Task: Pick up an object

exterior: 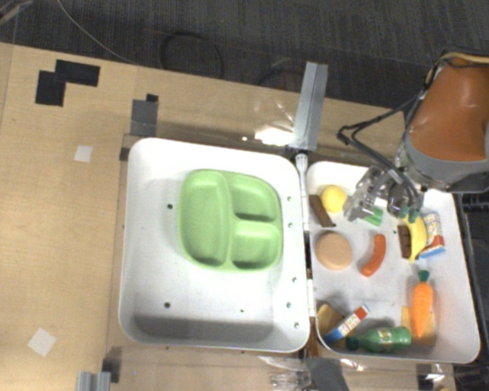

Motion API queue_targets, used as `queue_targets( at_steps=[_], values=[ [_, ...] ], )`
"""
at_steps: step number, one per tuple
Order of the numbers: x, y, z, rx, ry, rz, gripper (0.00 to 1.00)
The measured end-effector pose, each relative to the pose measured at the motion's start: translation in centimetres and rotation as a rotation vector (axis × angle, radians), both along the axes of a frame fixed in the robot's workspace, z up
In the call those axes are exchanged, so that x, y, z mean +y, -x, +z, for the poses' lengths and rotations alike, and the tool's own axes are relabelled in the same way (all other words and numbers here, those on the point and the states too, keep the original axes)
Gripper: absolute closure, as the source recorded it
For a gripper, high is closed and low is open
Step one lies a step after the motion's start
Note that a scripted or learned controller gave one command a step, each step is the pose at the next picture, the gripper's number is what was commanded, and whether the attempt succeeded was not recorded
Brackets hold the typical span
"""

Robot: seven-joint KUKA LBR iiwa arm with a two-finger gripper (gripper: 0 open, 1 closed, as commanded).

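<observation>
Yellow for the target: take the round yellow toy lemon (pixel 334 199), lying near the upper left corner of the right-hand shallow white bin (pixel 471 304), just left of the two-finger gripper (pixel 373 202) and touching or nearly touching a small dark-brown block (pixel 320 210). Cannot tell whether the gripper is spread or pressed together; looks to be carrying nothing, hanging low over the bin's upper part.

To do the step well:
- Shift left until centred over the lemon, not over the block.
- Come down straight, wide enough to clear the rounded sides.
- Close across the middle; likely to squirt out if pinched off-centre.
- Mind the bin wall and the divider close on the left.
- Lift slowly and check for a real hold before moving away.

Elsewhere in the same bin: a flat tan round disc (pixel 335 250), a red-orange toy sausage (pixel 374 254), a yellow-and-brown toy banana (pixel 413 235), an orange toy carrot (pixel 422 309), a green toy bottle (pixel 383 338). Crowded along the right and lower edges, roomier in the middle.

Alongside, the left-hand white bin (pixel 137 248) with a light-green divided plastic plate (pixel 229 219). Underneath, a pale wooden bench (pixel 38 237); beyond it, dark carpet (pixel 204 10).
</observation>
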State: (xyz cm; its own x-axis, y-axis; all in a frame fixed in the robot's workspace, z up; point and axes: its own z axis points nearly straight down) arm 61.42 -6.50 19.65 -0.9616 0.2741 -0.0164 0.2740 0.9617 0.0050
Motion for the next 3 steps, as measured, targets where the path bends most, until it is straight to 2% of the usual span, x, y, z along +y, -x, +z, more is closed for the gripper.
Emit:
queue_targets(
  at_steps=[1, 2, 3],
  values=[
    [-0.1, 0.2, -0.3, 0.007, 0.0, -0.002, 0.0],
    [-6.5, 8.2, -3.1, 0.012, 0.001, -0.149, 0.0],
    [-2.4, 4.6, -10.7, 0.001, -0.001, -0.177, 0.0]
  ],
)
